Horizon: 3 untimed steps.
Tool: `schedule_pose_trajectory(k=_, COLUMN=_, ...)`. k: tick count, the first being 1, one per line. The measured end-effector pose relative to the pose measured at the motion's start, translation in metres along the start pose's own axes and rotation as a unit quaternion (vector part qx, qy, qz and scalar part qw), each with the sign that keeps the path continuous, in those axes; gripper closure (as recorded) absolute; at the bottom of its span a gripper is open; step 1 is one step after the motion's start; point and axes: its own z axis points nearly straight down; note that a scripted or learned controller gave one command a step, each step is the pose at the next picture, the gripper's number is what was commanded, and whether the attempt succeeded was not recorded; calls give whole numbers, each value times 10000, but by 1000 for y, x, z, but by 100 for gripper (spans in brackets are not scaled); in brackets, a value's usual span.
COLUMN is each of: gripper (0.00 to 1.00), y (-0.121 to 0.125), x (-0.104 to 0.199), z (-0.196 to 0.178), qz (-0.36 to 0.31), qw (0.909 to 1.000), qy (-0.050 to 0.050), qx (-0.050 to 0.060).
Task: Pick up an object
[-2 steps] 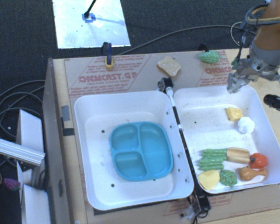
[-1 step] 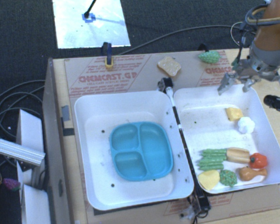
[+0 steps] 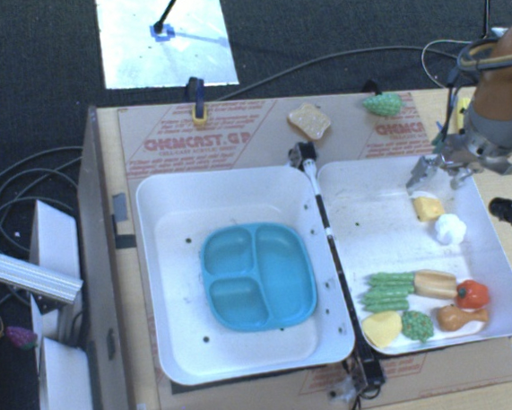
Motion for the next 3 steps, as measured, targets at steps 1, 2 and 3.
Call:
schedule_pose_trajectory(k=1, gripper=0, y=-12, x=1, z=38, qz=0, qw=10000, qy=3, qx=-2)
schedule_pose_trajectory(k=2, gripper=0, y=-11, x=1, z=45, qz=-3, qw=10000, qy=1, qx=-9)
schedule_pose_trajectory(k=3, gripper=0, y=-15, x=0, z=24, qz=2, qw=10000, qy=1, qx=-18)
